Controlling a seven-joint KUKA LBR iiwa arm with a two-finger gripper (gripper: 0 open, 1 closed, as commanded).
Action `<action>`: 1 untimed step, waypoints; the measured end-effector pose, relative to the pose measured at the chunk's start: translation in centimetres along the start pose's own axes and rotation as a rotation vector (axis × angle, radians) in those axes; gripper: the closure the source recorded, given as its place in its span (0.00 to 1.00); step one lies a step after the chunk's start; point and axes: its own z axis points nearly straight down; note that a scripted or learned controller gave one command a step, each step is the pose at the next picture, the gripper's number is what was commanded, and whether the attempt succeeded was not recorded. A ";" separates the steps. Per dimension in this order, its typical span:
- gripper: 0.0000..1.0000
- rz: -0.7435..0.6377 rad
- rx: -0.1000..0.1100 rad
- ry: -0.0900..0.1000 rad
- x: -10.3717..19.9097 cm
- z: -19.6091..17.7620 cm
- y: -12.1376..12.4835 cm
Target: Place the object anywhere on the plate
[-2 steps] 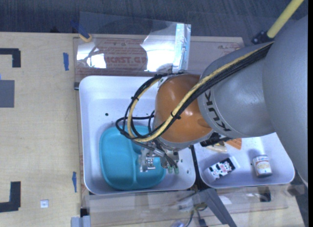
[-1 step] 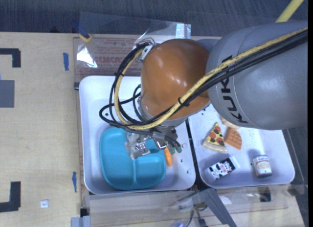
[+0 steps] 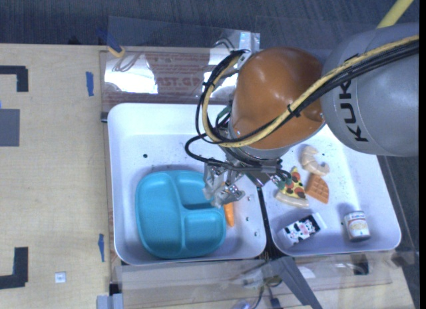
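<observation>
Two white bins sit side by side under my arm (image 3: 313,101), whose orange band hides much of the left bin's (image 3: 126,141) far half. My gripper (image 3: 223,191) hangs over the right edge of the blue plate (image 3: 176,218), and a carrot (image 3: 229,214) pokes out just beneath it, at the plate's rim; I cannot tell whether my tool is open or closed, or whether it grips the carrot. The right bin (image 3: 386,221) holds a pizza slice (image 3: 293,188), a waffle (image 3: 318,189), a cow (image 3: 301,228) and a can (image 3: 357,225). Pale wooden bench lies to the left, dark floor beyond.
</observation>
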 end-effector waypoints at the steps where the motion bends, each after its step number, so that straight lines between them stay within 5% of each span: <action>1: 1.00 -0.227 -0.003 -0.002 -1.9 9.1 6.1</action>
